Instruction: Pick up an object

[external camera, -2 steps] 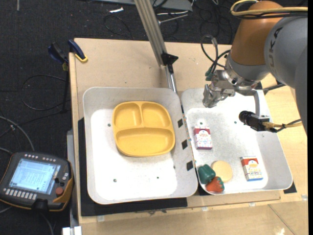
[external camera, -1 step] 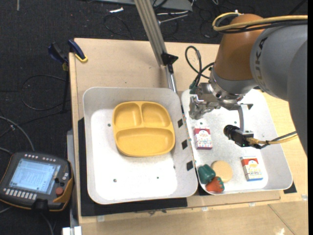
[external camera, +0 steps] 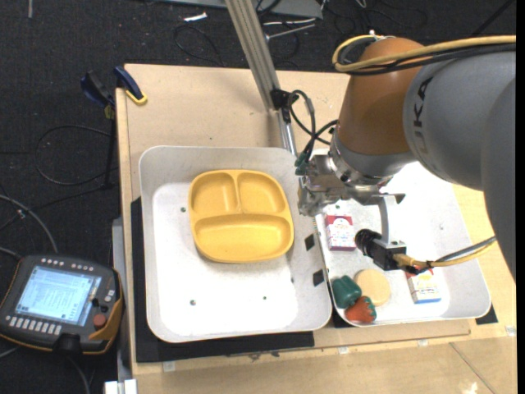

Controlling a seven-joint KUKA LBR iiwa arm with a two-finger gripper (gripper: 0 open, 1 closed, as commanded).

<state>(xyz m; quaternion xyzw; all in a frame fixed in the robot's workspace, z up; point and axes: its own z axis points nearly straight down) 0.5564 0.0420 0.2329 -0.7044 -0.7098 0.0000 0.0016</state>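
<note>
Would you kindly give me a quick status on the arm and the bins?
Tool low over right bin, nothing seen held. Small box just beside it. Yellow tray alone in left bin.

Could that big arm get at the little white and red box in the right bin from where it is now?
Probably yes. The arm's gripper hangs just above and left of the small box, which lies flat in the right bin with nothing on top of it.
</note>
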